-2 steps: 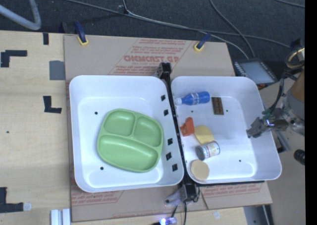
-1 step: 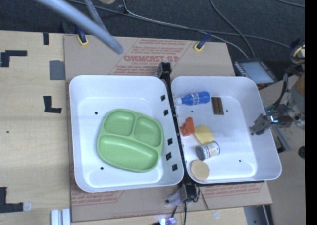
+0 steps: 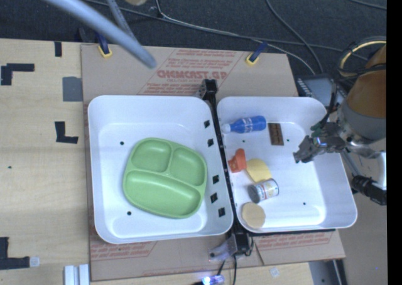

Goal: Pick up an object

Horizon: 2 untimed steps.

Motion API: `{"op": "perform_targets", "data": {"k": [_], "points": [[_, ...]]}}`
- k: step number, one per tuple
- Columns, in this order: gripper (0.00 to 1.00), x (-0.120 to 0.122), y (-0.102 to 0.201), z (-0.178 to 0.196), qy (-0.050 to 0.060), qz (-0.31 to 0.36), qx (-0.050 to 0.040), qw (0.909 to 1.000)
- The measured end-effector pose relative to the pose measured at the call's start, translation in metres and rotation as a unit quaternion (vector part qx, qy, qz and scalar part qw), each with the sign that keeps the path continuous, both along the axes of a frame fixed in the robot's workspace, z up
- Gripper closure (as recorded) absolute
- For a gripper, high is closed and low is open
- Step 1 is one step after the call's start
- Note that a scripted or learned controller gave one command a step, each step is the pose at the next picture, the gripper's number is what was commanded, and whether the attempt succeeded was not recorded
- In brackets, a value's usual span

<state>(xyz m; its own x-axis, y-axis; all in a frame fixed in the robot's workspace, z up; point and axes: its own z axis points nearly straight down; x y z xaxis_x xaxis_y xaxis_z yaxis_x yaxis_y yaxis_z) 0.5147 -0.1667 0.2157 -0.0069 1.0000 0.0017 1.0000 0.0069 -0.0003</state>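
Approach step, nothing picked yet.

Jaws [image 3: 306, 152] hover low over the bare right side of the right bin [image 3: 333, 211]; whether they are parted or closed is too dark and small to tell, and nothing shows between them. Candidates lie to their left: brown block [image 3: 275, 134], blue bottle [image 3: 247, 125], yellow piece [image 3: 258, 169], small can [image 3: 264, 189], orange piece [image 3: 237, 161], tan disc [image 3: 254, 215]. Next likely calls for shifting left over one, then descending. Arm [image 3: 367, 105] is cut off at frame edge.
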Motion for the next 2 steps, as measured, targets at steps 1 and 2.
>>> {"op": "perform_targets", "data": {"k": [1, 2], "points": [[1.0, 0.008, 0.044, 0.002, 0.0, 0.0, -0.0002, 1.0], [1.0, 0.024, 0.095, -0.008, 0.001, 0.0, -0.0003, 1.0]]}}
